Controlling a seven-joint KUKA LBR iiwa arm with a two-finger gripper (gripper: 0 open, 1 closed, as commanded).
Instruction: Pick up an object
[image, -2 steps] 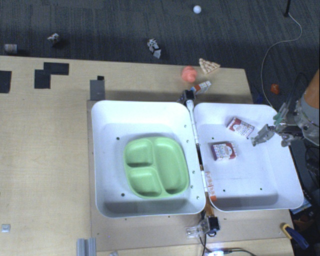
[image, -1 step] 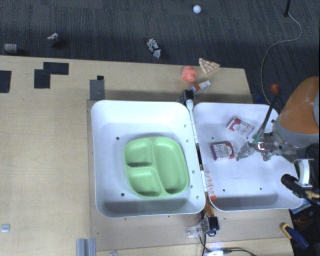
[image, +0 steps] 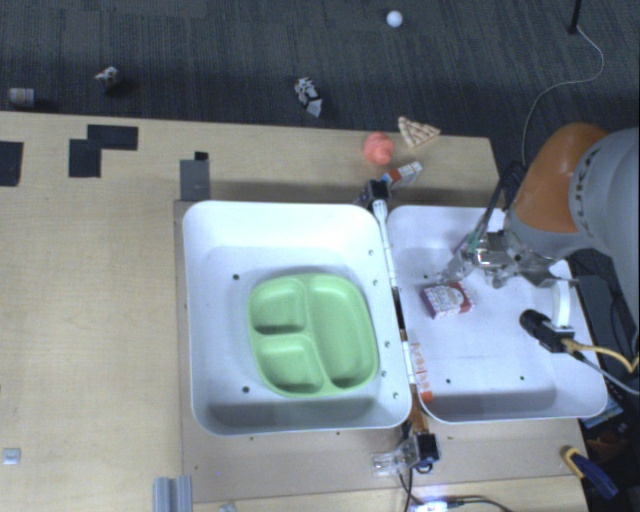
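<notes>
We saw the grey arm (image: 600, 185) reaching in over the far-side rim of the shallow white bin (image: 490, 370) that lay nearer to it. Its orange band (image: 548, 190) sat above that bin's upper corner, and the wrist was bent down and inward toward the bin's middle. The gripper (image: 462, 262) hung low over the upper half of this bin, slanted so that its tip pointed toward the wall shared with the neighbouring bin. Whether the gripper was spread or closed we could not tell, since its metal parts blurred together against the white floor. The small white-and-red packet (image: 446, 299), the one loose thing in this bin, lay flat on the floor just beside the gripper's tip, on the side toward the shared wall. We could not make out whether the two touched, and nothing showed the packet lifted or clasped. Against the same bin's shared wall stood the second shallow white bin (image: 220, 300), which held a pale green divided plastic plate (image: 310, 333) lying flat in its middle. Beyond the first bin's upper rim, on the tan wooden bench (image: 90, 300), rested a small pink-orange ball (image: 378, 148). A tan wedge-shaped toy (image: 418, 131) lay just beside the ball, and both were well apart from the gripper.
</notes>
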